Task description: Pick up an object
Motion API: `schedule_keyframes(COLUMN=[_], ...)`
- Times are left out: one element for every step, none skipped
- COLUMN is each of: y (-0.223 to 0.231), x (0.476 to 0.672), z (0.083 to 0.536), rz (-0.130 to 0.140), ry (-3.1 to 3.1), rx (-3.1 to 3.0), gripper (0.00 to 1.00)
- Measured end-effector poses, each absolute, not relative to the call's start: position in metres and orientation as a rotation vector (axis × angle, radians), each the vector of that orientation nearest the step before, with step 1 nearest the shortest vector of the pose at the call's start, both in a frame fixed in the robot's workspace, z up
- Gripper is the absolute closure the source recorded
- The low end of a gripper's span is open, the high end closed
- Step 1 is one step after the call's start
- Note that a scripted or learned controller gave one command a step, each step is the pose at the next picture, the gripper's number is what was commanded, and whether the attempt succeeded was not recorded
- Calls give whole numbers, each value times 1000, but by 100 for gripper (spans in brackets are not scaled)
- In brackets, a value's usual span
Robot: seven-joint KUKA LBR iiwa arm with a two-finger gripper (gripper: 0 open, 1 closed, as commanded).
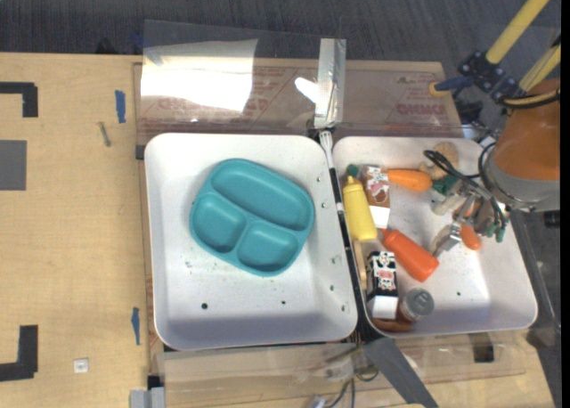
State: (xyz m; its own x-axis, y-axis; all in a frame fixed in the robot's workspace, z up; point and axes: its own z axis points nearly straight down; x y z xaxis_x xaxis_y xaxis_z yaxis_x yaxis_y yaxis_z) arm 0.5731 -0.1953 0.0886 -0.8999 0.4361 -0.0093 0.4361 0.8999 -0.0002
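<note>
The right bin [503, 295] holds several small items: a yellow bottle [359, 210], an orange carrot [410, 180], a red and white packet [378, 185], an orange bottle [411, 255], a black and white carton [383, 273] and a grey-topped can [419, 302]. My gripper [470, 224] hangs low over the right half of this bin, to the right of the orange bottle and below the carrot. A small orange piece [473, 239] sits right at the gripper's tip; whether it is gripped is unclear. The arm's orange band [530, 143] is above it.
A teal divided plate [254, 215] lies in the left bin [169, 246]. A clear plastic sheet [223, 85] and an upright metal strip [329, 77] stand behind the bins. Yellow bars [525, 14] cross the top right. The bins share a middle wall [343, 237].
</note>
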Motion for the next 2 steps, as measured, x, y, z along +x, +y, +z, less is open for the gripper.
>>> schedule_keyframes(y=[-193, -192], x=[568, 566], z=[89, 89], rz=[-1, -2], ry=[3051, 3051], rx=[706, 705], gripper=[0, 0])
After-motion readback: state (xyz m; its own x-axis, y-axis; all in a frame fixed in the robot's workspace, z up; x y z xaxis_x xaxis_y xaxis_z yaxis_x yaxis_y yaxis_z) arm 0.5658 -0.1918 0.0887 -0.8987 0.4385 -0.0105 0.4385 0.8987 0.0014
